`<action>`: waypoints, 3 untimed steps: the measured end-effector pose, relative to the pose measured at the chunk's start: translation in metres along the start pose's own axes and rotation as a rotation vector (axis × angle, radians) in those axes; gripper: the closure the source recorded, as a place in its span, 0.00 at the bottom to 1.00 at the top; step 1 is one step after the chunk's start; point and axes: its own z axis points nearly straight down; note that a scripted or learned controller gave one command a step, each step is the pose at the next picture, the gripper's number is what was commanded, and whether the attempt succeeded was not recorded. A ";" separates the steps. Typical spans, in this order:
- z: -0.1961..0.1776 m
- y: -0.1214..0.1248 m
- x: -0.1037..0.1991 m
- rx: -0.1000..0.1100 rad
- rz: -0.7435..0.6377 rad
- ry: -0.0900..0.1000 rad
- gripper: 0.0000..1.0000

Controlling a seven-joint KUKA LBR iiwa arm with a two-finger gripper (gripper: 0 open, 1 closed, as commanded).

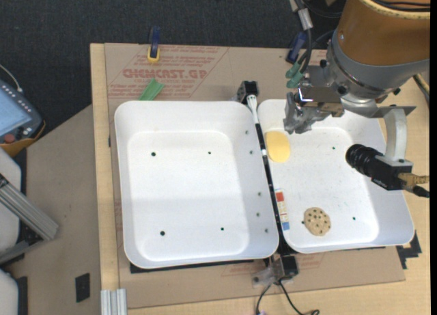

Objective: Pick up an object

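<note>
Cookie [317,221] and yellow disc [278,147] lie in the right bin [355,190]; the gripper [297,124] hangs just beside the yellow disc, its opening impossible to judge, nothing visibly held.

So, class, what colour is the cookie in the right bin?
The cookie is tan with dark specks, best seen in the camera view.

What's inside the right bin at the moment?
The right bin holds a yellow disc beside the gripper, a speckled cookie, and a small red, white and blue item by its left wall. The arm covers its far corner; anything there is hidden.
</note>
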 end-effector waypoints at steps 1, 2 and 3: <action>-0.044 -0.015 0.044 0.007 -0.008 0.002 1.00; 0.029 -0.016 -0.004 0.021 0.000 -0.002 1.00; 0.065 -0.017 0.043 0.019 -0.008 -0.001 1.00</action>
